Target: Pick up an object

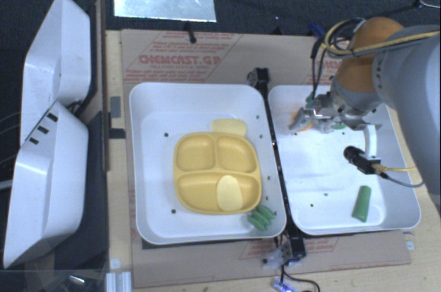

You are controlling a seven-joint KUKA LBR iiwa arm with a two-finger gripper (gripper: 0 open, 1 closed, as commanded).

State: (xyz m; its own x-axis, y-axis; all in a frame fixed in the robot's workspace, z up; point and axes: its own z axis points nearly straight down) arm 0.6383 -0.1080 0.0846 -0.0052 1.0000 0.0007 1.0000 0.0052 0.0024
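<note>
Left bin point(148, 167): holds a yellow divided tray point(217, 173) near its middle, well apart from the arm.
Tray contents: a pale yellow oval piece point(229, 192) lies in the tray's near compartment.
Beside the tray: a pale yellow flat piece point(229, 126) touches the tray's far edge; a green ridged item point(262, 217) lies just off its near right corner.
Right bin point(313, 211): a green stick point(362, 203) lies toward the near right corner, alone on the floor.
Orange item point(298, 118): a small orange thing shows at the far left part of the right bin, just left of the gripper; whether the two touch is too small to tell.
Gripper point(318, 113): low over the far part of the right bin, the arm point(406, 74) reaching in from the right; I cannot tell whether the pincer is spread or pressed together.
Progress: nothing is visibly lifted or pinched, so the pick looks not yet done.
Left to do: judging from the pose, the orange item is the likely target; a grasp and a lift remain.
</note>
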